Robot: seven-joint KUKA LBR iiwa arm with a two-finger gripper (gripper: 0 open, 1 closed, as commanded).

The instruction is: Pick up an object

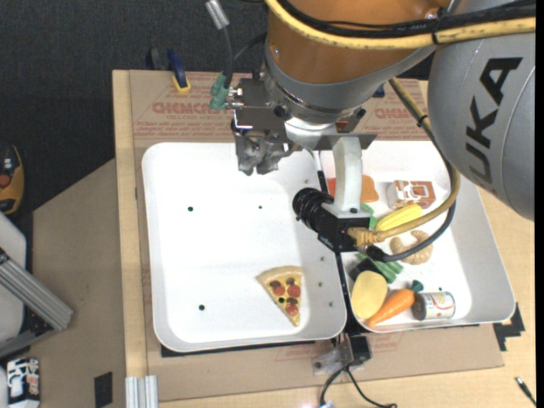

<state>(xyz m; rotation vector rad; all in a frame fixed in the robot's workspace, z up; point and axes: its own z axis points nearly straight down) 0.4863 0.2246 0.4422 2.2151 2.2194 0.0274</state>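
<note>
My gripper hangs over the far edge of the left bin, near its middle. A pizza slice lies alone in that bin at the near right corner, well away from the gripper. The right bin holds a yellow corn cob, a carrot, a pale yellow round piece, a small can, a tan bread-like piece, an orange item and a small white and orange carton. The arm hides the right bin's far left part.
Both bins sit on a brown cardboard sheet. A blue and yellow clamp stands at its far left corner. The large arm body overhangs the far side of both bins.
</note>
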